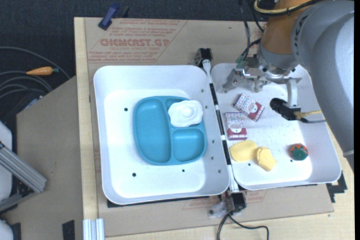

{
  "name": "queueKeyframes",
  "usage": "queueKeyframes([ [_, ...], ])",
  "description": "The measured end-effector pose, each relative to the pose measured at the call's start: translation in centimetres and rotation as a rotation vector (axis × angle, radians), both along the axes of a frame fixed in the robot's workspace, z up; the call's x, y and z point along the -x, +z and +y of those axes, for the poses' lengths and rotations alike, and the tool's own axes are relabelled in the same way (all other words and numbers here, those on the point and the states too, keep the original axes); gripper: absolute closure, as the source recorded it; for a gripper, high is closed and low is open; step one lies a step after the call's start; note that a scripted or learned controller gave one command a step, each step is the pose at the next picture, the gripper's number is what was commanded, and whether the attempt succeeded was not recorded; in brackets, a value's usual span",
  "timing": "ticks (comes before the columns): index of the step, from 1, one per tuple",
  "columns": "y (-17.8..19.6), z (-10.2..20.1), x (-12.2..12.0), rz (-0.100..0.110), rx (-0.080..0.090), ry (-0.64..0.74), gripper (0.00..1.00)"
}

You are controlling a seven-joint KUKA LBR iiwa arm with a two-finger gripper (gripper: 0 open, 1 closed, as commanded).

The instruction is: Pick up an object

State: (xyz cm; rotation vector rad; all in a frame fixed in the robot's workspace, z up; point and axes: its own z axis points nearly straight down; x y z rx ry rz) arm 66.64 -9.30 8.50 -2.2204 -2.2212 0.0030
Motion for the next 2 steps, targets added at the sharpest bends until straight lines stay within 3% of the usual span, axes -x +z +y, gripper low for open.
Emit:
queueKeyframes([
  [2, 0.00, 0.05, 0.00, 0.000, 0.000, 0.000, 0.00],
])
